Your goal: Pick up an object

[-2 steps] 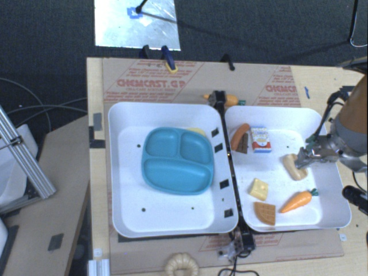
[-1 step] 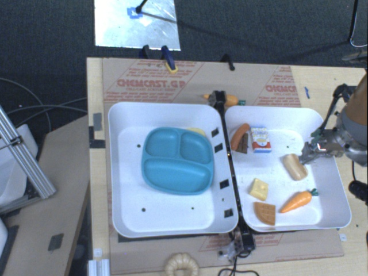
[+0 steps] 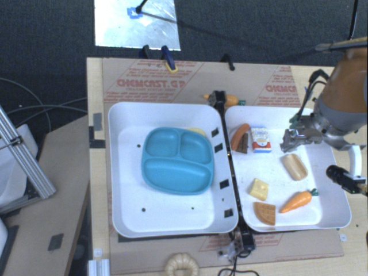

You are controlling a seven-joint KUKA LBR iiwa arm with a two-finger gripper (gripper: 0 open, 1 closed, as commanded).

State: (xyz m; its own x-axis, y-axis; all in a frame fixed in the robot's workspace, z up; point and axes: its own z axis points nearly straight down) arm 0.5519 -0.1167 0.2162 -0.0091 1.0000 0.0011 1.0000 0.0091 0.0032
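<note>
The right bin (image 3: 330, 211) holds several toy foods. They are a tan bread roll (image 3: 295, 167), an orange carrot (image 3: 296, 200), a yellow cheese wedge (image 3: 259, 189), a round waffle (image 3: 265, 213), a small red and white carton (image 3: 261, 140) and a reddish sausage (image 3: 238, 135) beside a dark brown piece (image 3: 243, 145). My gripper (image 3: 294, 140) hangs over the upper right part of this bin, just above the bread roll and right of the carton. Nothing shows in its grip.
A blue divided plate (image 3: 177, 160) lies in the left bin (image 3: 126, 211), with a pale yellow item (image 3: 197, 131) peeking out behind it. A black divider (image 3: 225, 160) separates the bins. A beige ring (image 3: 183, 265) lies on the bench's front edge.
</note>
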